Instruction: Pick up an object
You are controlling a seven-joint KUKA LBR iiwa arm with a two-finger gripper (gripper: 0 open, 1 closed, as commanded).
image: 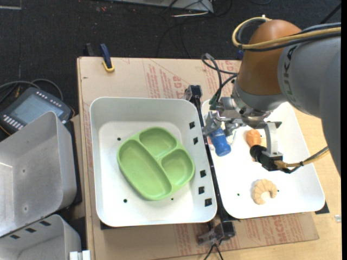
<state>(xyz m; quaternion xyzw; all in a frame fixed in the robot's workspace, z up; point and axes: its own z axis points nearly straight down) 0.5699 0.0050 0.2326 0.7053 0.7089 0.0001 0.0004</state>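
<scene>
My gripper [243, 138] hangs over the left part of the right bin [303, 194], under the grey wrist and orange band. It is open, its fingers spread wide. A small orange object [252, 138] lies on the bin floor in the gap between them, not gripped. A blue cylinder [219, 144] lies just beside the left finger, close to the bin's left wall. Nearer the front of the same bin, apart from the gripper, rests a tan croissant-shaped object [264, 190].
The left bin [108, 118] holds a green divided plate [156, 162]. Black clips run along the wall between the two bins [203, 161]. A cable loops from the gripper toward the right. Grey equipment stands to the left of the bench.
</scene>
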